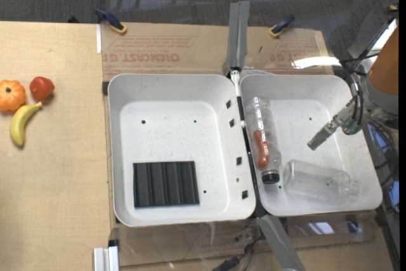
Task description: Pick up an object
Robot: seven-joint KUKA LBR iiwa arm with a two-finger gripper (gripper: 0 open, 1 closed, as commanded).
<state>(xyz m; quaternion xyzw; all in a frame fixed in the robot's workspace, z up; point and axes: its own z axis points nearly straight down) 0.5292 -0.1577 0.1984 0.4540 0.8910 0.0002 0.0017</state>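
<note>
Two candidates lie in the right white bin (pixel 317 89): a clear plastic bottle with orange contents and a black cap (pixel 263 139) along its left wall, and a clear plastic cup-like container (pixel 316 179) on its side near the front. Both look light, smooth and slippery, likely to roll or dent; taking hold across the middle seems safest. The arm reaches in from the right, slanting down-left, claw (pixel 315 143) above the bin floor between them, grasping nothing; whether it is released or clenched I cannot tell.
</note>
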